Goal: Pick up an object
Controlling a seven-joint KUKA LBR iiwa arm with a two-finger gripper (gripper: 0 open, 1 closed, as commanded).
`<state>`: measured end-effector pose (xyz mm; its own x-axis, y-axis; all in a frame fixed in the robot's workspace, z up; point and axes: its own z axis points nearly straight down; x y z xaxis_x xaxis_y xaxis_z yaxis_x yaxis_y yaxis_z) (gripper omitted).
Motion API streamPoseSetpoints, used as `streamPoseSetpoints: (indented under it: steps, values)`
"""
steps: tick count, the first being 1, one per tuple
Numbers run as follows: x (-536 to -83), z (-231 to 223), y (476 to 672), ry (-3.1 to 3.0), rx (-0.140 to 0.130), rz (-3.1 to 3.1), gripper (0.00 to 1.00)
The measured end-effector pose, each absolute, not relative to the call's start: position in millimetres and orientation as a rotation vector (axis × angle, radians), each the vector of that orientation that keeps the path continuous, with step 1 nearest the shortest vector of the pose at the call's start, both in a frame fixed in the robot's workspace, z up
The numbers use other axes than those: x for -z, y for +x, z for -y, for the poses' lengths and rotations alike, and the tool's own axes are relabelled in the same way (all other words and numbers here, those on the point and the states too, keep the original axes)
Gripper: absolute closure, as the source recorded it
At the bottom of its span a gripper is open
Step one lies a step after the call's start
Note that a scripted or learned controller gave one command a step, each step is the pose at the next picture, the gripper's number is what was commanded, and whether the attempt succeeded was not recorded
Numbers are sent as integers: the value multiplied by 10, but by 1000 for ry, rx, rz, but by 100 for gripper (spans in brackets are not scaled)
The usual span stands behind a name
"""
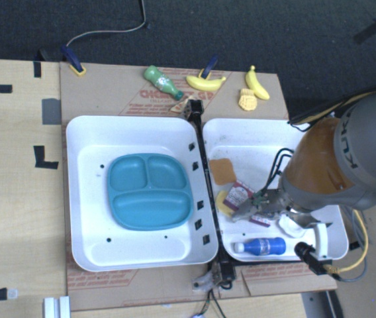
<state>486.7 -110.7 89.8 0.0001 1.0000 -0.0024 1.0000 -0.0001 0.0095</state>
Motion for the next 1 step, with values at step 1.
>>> streamPoseSetpoints:
  steps: [1]
  values:
    - [-895,1008,5399,2213,-8,-2213,0]
